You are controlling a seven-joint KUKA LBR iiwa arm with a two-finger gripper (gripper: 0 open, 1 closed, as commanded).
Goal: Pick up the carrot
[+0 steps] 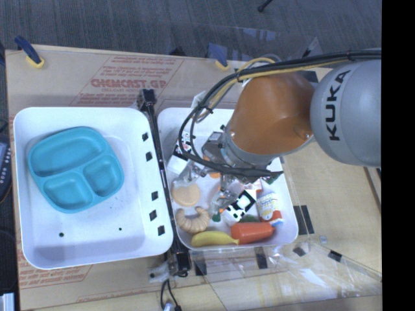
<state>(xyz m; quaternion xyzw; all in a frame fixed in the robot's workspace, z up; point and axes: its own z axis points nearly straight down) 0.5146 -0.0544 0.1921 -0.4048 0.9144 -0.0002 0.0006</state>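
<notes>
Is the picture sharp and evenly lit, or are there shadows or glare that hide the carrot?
Camera view: light is even and soft; the carrot is clear though slightly soft in focus; the arm shades the right bin under it; mild glare lies on the orange band and on the clear plastic at the bench front.

Blue tray [74, 168] in left bin [39, 254]; arm [279, 112] over right bin [290, 229], carrot [251, 231] near front beside banana [212, 239].

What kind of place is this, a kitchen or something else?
Probably a robot lab, not a kitchen: a grey robot arm reaches over two white bins on a cardboard-covered bench, and the food, like the carrot and banana, looks like toys.
</notes>
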